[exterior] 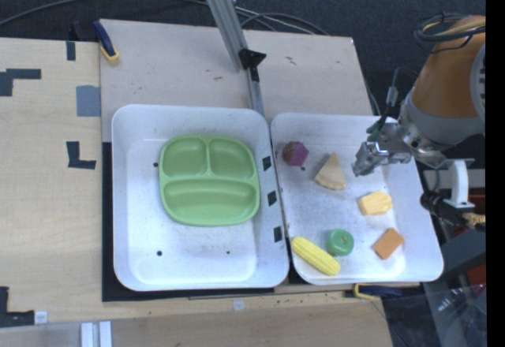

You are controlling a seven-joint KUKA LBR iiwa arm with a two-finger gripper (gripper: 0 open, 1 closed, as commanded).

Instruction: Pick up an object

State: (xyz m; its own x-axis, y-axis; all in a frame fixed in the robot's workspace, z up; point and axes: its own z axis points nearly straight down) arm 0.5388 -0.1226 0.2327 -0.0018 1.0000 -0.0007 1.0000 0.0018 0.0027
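The right bin [410,259] holds several toy foods: a dark red round piece [295,153], a tan wedge [331,173], a yellow ridged block [375,203], an orange block [388,243], a green round piece [341,241] and a yellow corn cob [316,255]. My gripper [364,162] hangs over the bin's right half, just right of the tan wedge and above the yellow block. Nothing shows between its fingers.
A green divided plate [210,180] lies in the left bin [134,259]. A slanted metal pole [225,10] rises behind the bins. The arm's orange band [446,81] is at the right edge. Cables run across the dark floor at the back.
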